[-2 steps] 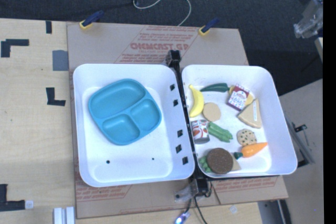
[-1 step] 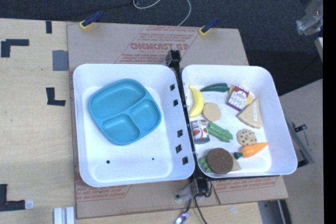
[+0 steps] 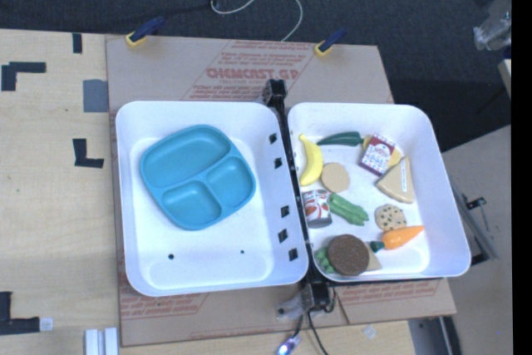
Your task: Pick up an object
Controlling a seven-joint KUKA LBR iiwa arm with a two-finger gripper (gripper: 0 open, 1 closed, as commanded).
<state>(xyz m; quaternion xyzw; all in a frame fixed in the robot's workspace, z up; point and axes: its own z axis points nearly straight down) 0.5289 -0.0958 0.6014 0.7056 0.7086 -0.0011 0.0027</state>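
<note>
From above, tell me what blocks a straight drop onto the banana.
Nothing visible lies over the banana. The round cracker touches its right side, the bin's dividing wall runs along its left, and the can sits just below.

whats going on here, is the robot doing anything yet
Nothing is being handled at this moment. Two white bins sit side by side on the bench. The left bin holds a blue divided plate. The right bin holds a pile of toy food: a banana, a small can, a carrot, a cookie, a wedge of sandwich and a brown patty, among others. All of it lies loose in the bin, so the pick has not begun.
</note>
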